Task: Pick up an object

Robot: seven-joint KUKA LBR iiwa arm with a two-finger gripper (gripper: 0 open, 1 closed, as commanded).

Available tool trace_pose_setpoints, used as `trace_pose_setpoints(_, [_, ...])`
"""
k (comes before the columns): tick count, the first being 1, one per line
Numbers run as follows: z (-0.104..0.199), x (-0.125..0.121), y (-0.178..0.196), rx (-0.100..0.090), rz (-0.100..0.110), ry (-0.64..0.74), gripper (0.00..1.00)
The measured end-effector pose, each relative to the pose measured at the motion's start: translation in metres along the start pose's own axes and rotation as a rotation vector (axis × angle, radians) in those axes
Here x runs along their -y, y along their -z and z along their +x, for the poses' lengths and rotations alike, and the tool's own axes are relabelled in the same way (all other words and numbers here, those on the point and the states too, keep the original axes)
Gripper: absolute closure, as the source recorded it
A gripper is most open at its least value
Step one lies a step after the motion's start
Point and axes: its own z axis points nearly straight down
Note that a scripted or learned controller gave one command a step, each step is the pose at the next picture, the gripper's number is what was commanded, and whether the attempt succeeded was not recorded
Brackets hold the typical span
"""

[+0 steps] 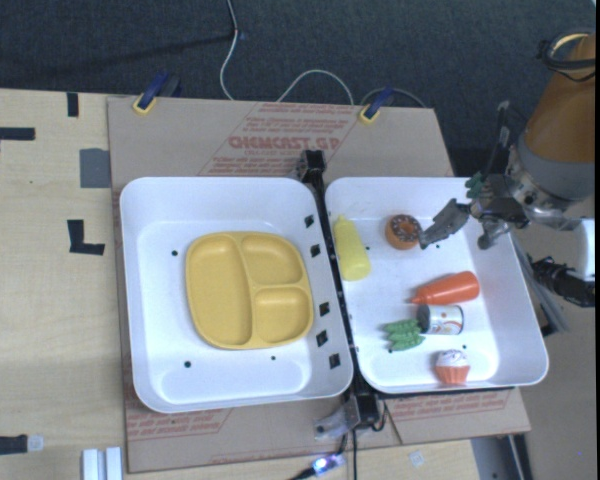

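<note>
My gripper [467,228] hangs over the upper right part of the right bin [510,308], its two dark fingers [441,225] spread apart; it is open with only white bin floor between them. A chocolate donut [403,230] lies just left of the left finger. Below the gripper lies an orange carrot [447,288]. Under the carrot stands a small can [444,319] with a green leafy toy [405,334] beside it. A cupcake [452,366] sits near the bin's front edge. A yellow cylinder [351,249] lies along the bin's left wall.
The left bin [150,268] holds a yellow divided plate [248,289]. A black hinge strip [325,268] runs between the bins. The arm's orange band [565,118] rises at the right edge. Both bins rest on cardboard [270,138].
</note>
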Motion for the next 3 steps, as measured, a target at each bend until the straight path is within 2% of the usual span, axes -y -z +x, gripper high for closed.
trace_pose_setpoints(1, [0.000,-0.002,0.005,0.002,-0.010,0.003,0.00])
trace_pose_setpoints(2, [0.001,0.001,-0.038,0.002,-0.007,0.002,0.00])
trace_pose_setpoints(3, [-0.005,0.009,-0.098,0.001,-0.004,0.001,0.00])
